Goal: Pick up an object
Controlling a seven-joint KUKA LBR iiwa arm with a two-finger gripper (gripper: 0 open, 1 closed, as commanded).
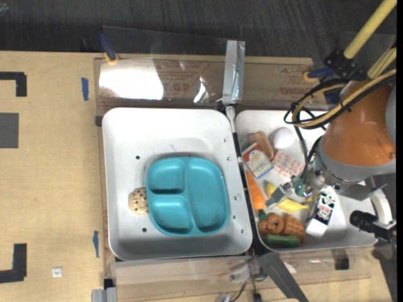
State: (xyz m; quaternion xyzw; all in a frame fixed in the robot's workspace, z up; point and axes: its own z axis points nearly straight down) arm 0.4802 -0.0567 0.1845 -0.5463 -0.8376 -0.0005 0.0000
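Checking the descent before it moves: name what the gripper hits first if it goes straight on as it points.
Probably the yellow toy just below the gripper in the right bin; depth is unclear from this slanted view.

Grey arm, fat rounded orange band just behind the claw. Black cables loop off the band's far side. Claw small, silvery metal, detail unclear.

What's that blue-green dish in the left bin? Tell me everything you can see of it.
The teal divided plate looks like smooth plastic, rounded-rectangular, with three compartments, all bare. It lies flat, open side up, slightly skewed, mid-floor in the left white bin. A speckled cookie sits against its left rim.
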